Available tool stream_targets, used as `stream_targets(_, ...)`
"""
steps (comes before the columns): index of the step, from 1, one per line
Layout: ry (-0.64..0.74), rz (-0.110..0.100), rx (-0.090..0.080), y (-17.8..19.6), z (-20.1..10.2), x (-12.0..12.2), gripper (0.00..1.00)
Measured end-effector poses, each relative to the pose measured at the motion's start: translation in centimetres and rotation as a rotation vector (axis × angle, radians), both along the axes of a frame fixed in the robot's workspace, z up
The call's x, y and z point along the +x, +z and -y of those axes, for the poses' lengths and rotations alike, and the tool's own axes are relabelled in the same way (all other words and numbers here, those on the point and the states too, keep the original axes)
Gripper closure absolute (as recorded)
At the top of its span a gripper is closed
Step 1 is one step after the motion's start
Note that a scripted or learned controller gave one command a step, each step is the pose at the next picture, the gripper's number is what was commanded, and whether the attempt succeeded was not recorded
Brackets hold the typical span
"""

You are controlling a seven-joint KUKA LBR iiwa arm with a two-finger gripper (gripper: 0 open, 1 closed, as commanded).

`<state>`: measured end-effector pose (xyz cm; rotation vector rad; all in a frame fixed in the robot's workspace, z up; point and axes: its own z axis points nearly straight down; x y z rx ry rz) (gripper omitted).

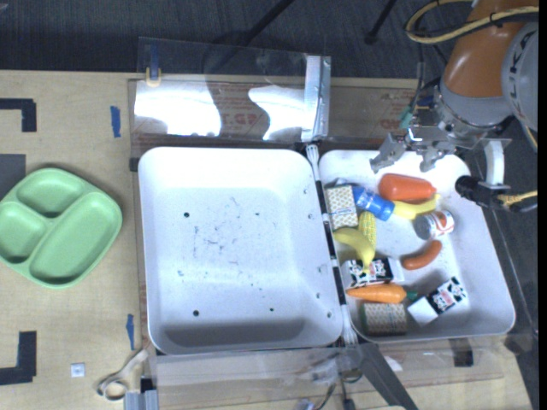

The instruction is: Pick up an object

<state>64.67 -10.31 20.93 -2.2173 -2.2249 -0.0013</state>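
**Jaws hovering above the orange sausage**

The shallow white right-hand bin (491, 301) is holding the clutter. The orange plastic sausage (407, 186) is lying there, long axis left-right, just below the gripper (416, 152), whose jaws are spreading wide, gripping nothing.

- The wooden bench (68, 314) carries two white bins side by side.
- The left bin (231, 246) is the landmark.
- The right bin (491, 272) touches its right edge.
- A green divided plate (58, 225) lies well to its left.
- Blue tape (114, 120) sits near its upper left corner.
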Motion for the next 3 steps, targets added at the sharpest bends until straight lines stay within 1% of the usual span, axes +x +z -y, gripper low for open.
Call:
stream_targets(1,0.139,0.004,-0.001,-12.3,3.0,-2.0,0.0)
stream_targets(2,0.14,-0.003,0.001,-11.3,3.0,-2.2,1.0)
stream_targets(3,0.109,0.001,-0.001,-0.9,-4.0,-0.8,1.0)
